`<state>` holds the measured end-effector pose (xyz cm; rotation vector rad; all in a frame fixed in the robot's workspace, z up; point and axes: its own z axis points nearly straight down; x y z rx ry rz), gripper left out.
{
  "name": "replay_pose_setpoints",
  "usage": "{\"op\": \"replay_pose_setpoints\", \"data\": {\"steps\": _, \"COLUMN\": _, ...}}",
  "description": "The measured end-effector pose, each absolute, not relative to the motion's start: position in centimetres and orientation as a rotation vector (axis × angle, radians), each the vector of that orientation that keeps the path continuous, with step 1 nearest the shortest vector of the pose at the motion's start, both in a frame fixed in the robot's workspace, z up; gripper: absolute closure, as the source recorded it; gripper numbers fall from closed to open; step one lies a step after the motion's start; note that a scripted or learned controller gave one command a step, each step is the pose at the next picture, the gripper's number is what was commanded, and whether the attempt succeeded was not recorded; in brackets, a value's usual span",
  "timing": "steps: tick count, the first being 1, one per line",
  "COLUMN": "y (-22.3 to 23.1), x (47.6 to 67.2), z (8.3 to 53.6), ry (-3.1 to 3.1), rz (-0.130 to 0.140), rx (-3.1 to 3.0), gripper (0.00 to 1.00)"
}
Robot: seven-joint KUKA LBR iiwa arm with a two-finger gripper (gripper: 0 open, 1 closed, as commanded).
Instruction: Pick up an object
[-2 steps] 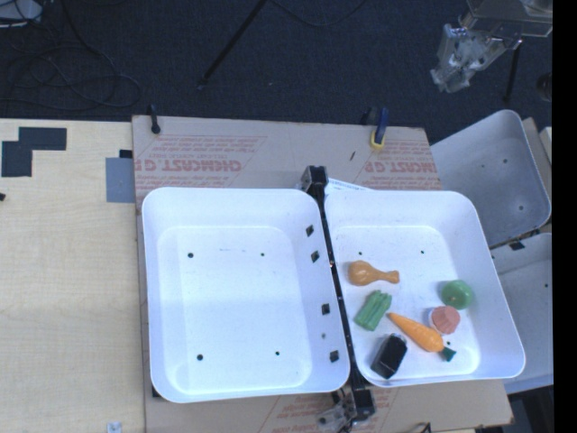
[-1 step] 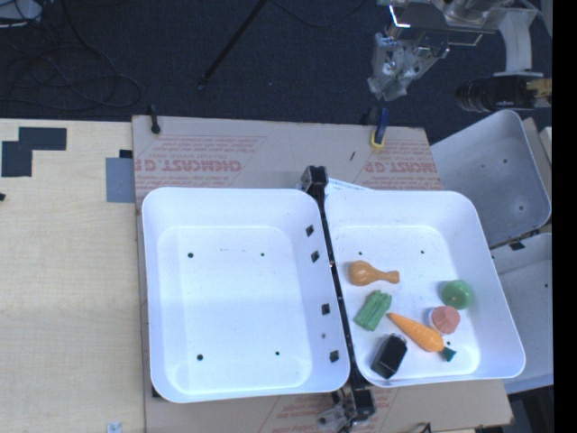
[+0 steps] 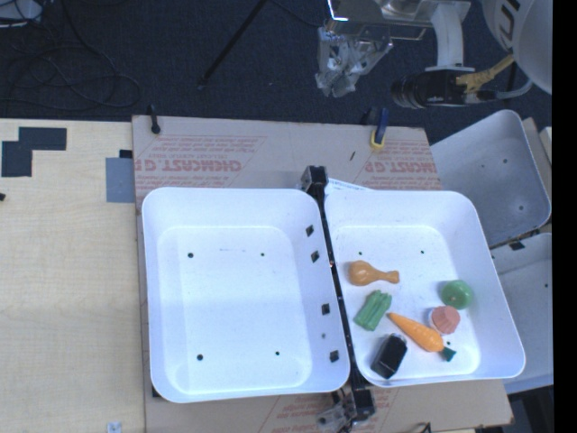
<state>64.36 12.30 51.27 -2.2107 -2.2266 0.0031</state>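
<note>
Claw (image 3: 341,78) hangs high over the table's far edge, well apart from the toys; can't tell its state from here. Carrot (image 3: 416,331) sits in right bin (image 3: 469,207), crowded btwn green block (image 3: 372,310) and black box (image 3: 389,355). I reckon neighbours could get nudged.

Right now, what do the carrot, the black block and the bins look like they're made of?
Carrot: probably moulded plastic, a toy; even orange colour with a smooth, slightly shiny skin.
Black block: hard to tell, maybe plastic or rubber; dark with a faint sheen on top.
Bins: likely thin formed plastic; uniform white, rounded corners, soft glare on the walls.
</note>
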Motion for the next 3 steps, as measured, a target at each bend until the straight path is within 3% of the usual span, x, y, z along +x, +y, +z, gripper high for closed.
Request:
{"op": "replay_pose_setpoints", "data": {"steps": 1, "y": 19.8, "x": 64.3, "z": 46.1, "ry": -2.225, "rz": 0.012, "rx": -2.21, "gripper": 1.0}}
{"op": "replay_pose_setpoints", "data": {"steps": 2, "y": 24.6, "x": 64.4, "z": 53.9, "ry": -2.228, "rz": -0.005, "rx": -2.217, "gripper": 1.0}}
{"op": "replay_pose_setpoints", "data": {"steps": 3, "y": 24.6, "x": 64.3, "z": 54.4, "ry": -2.228, "rz": 0.013, "rx": -2.209, "gripper": 1.0}}
